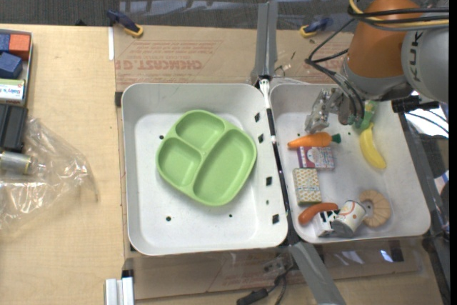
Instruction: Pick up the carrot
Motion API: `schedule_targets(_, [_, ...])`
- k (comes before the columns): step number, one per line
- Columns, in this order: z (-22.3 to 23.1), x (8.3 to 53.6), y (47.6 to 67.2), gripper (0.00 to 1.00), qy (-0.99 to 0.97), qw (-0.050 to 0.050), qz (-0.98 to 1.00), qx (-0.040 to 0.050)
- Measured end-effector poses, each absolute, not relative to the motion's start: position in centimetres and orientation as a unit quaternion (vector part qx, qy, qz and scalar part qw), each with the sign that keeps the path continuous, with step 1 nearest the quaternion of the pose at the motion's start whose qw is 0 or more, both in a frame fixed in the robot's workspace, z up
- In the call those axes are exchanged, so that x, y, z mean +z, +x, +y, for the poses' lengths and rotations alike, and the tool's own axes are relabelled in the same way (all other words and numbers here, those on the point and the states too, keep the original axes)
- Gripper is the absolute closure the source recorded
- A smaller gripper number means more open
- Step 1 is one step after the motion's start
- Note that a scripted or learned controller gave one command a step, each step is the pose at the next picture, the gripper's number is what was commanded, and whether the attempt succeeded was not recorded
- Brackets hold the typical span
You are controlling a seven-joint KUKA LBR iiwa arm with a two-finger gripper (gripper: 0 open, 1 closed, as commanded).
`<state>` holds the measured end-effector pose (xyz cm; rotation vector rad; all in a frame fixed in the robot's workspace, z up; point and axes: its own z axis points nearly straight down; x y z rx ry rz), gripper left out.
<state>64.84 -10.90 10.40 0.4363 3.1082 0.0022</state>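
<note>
Nearest the lens, along the bottom edge, sits the bench's dark metal framing. Two white bins stand side by side: the left bin [136, 175] holds one green divided plate [206, 156] with three compartments; the right bin [414, 221] holds the small items. One grey arm with an orange band [382, 36] reaches in from the right. Its gripper [321, 118] hangs just above the carrot [310, 141], which lies at the right bin's middle-left, stem end right; whether the jaws are parted I cannot tell, and nothing is visibly between them. One banana [371, 148], one small box [308, 184], one mug [345, 218], one sausage [315, 211]. Brown cardboard [186, 57] lies behind, pale wood [57, 225] to the left.
</note>
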Motion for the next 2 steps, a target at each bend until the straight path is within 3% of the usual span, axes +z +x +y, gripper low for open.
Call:
schedule_targets(1, [-21.5,9.3,63.2,1.00,0.016,0.003,1.000,-0.0003])
schedule_targets(2, [-22.1,9.4,65.7,1.00,-0.092,0.004,0.996,-0.0001])
